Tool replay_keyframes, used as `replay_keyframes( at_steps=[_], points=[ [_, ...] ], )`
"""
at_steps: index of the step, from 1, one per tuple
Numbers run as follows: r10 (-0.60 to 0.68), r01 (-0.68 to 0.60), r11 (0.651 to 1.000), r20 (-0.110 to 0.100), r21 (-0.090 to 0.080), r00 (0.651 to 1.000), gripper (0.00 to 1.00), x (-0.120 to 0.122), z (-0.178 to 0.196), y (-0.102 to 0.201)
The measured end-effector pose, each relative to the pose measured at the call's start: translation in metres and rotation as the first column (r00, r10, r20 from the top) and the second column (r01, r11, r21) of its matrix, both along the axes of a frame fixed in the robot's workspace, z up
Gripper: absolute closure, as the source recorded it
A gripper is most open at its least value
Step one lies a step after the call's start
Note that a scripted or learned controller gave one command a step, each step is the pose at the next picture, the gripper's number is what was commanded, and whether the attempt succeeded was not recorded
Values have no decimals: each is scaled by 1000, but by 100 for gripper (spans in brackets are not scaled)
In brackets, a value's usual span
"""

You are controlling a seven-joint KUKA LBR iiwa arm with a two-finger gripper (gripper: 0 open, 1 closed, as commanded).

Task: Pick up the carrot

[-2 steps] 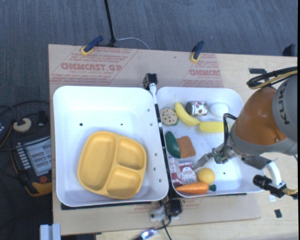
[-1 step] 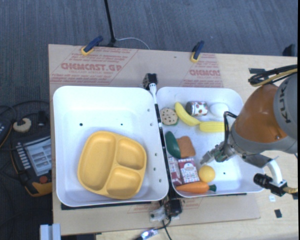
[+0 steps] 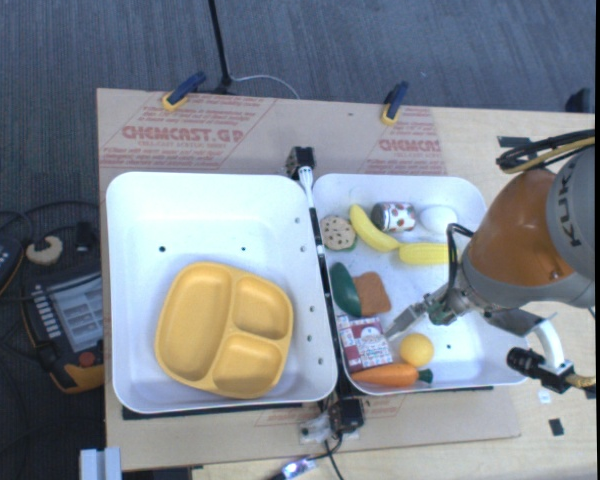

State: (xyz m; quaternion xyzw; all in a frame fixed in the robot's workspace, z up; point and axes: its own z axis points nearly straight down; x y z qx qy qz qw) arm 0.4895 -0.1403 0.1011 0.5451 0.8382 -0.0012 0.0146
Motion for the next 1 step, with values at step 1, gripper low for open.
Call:
replay_keyframes(
  at_steps=[1],
  points=[
    [132, -132, 991, 3, -5, 991, 0, 1, -8, 0]
  ],
)
